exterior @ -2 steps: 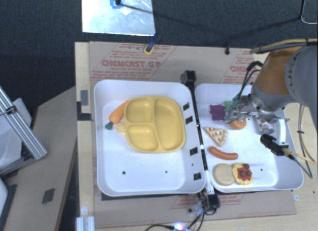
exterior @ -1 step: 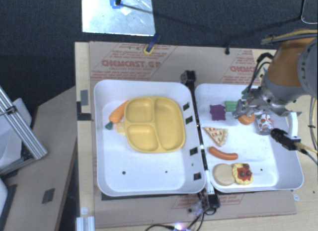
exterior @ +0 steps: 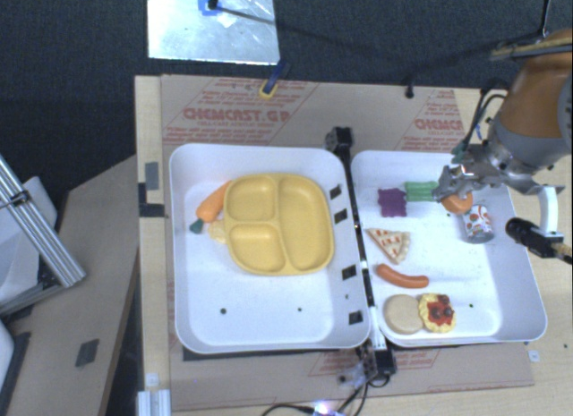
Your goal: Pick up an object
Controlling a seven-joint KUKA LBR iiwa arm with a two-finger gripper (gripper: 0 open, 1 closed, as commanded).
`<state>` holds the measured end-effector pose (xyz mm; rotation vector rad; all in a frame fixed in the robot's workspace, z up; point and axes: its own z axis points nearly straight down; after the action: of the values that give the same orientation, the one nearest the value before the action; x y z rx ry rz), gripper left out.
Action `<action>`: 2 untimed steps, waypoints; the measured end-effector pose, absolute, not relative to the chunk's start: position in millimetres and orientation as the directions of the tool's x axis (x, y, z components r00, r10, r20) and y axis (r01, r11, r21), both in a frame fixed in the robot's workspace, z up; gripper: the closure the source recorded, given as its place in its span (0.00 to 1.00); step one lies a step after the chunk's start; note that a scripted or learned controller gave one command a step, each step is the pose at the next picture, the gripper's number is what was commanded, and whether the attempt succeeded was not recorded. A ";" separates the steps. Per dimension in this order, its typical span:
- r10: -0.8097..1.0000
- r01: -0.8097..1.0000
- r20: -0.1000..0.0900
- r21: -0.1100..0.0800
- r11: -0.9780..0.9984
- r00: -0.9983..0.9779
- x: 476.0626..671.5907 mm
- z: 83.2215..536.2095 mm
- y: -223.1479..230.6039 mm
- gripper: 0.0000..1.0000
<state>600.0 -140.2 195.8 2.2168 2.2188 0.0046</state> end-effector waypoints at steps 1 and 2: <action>1.000 1.000 -0.001 0.004 0.004 -0.004 601.2 226.3 -140.4 1.00; 1.000 1.000 0.001 0.003 0.009 -0.009 603.7 235.7 -90.2 1.00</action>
<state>603.7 -90.2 235.7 2.2105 2.2302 0.0049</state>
